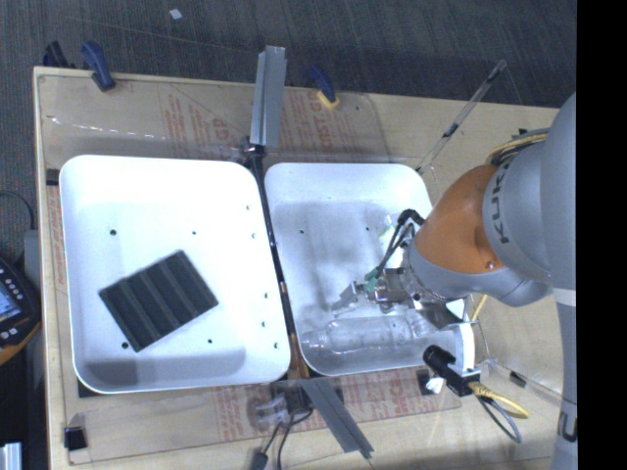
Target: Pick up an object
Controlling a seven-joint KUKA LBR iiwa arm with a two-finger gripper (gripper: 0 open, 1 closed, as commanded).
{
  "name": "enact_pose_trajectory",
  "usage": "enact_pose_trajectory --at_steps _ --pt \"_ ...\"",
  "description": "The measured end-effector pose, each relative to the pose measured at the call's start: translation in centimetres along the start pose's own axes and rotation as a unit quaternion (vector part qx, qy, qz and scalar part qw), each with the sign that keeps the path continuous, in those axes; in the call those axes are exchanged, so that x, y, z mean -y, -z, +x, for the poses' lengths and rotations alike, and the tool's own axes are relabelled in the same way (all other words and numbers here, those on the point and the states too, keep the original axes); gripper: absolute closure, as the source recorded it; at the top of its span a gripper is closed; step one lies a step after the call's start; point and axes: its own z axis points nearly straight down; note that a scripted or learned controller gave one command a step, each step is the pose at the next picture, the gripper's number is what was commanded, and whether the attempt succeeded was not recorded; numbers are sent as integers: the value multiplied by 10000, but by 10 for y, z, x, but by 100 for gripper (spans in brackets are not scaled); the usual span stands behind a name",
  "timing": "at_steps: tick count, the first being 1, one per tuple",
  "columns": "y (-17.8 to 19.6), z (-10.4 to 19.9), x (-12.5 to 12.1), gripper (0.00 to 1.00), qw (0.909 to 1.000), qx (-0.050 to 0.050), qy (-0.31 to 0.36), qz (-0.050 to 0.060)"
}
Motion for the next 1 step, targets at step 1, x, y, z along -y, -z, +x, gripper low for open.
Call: enact_pose_trajectory --at_steps 1 --pt "10 0 -2 100 10000 5 28 -9"
